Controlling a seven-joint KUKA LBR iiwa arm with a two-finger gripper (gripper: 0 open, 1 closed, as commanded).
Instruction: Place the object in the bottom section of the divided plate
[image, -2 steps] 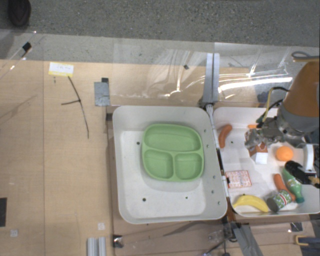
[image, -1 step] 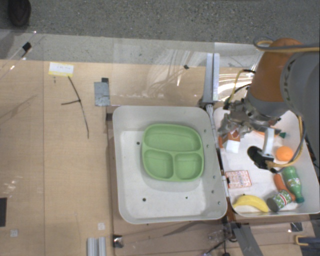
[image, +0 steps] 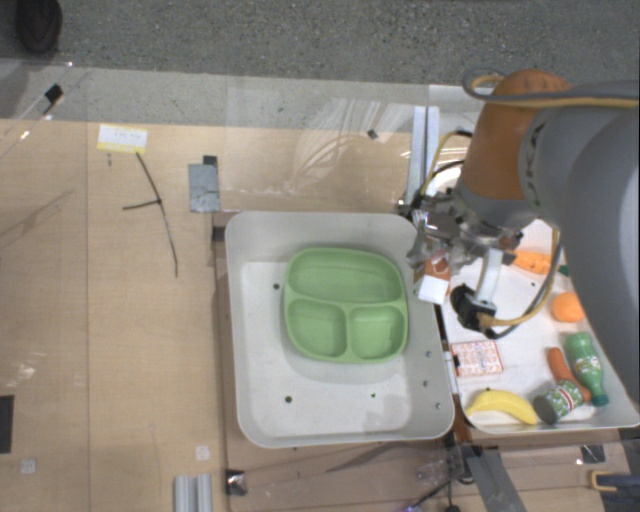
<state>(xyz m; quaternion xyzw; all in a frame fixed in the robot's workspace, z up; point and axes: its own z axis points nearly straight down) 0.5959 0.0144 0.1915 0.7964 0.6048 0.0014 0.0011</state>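
- Claw (image: 436, 268): your arm reaches in from the right, wrist bent down over the seam between the bins; finger state can't be told.
- Green divided plate (image: 347, 304) sits in left bin (image: 330, 420).
- Banana (image: 502, 404) lies in right bin (image: 560, 422).

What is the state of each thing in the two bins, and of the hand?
Divided plate: flat in the left bin, nothing in its three sections.
Banana: lying on its side in the right bin.
Green bottle: lying down in the right bin.
Small can: lying on its side beside the banana.
Carrot: lying flat.
Hand: low over the right bin's left edge.
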